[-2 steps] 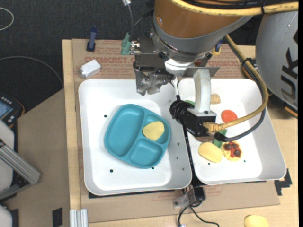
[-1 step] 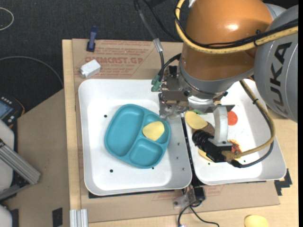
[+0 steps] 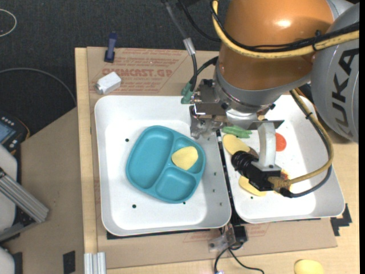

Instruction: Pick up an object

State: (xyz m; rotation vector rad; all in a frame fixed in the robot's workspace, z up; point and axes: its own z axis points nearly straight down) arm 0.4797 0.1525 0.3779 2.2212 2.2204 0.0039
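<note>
the grey arm (image 3: 342, 79) with its orange band comes in from the right and hangs low over the inner edges of the two white bins. the gripper (image 3: 201, 125) sits under the wrist, just above the ridge where the bins meet and close to the upper right rim of a blue plate (image 3: 149, 163). the metal body of the wrist hides its tips, so i cannot tell whether it is spread or closed, or whether it is pinching anything

the blue plate lies flat in the middle of the left bin (image 3: 111, 130), turned at an angle, with three compartments. a pale yellow piece (image 3: 185, 157) rests in the compartment nearest the gripper, on the plate's right side

in the right bin (image 3: 319, 204), close under the arm, there is a yellow banana shape (image 3: 232, 144) with a green piece (image 3: 238, 133) just above it, an orange-red piece (image 3: 280, 143) further right, and another yellow piece (image 3: 255, 188) lower down, partly covered

on the brown board behind the left bin lie a small white block (image 3: 108, 83) and a blue item (image 3: 111, 47), well apart from the gripper
</note>
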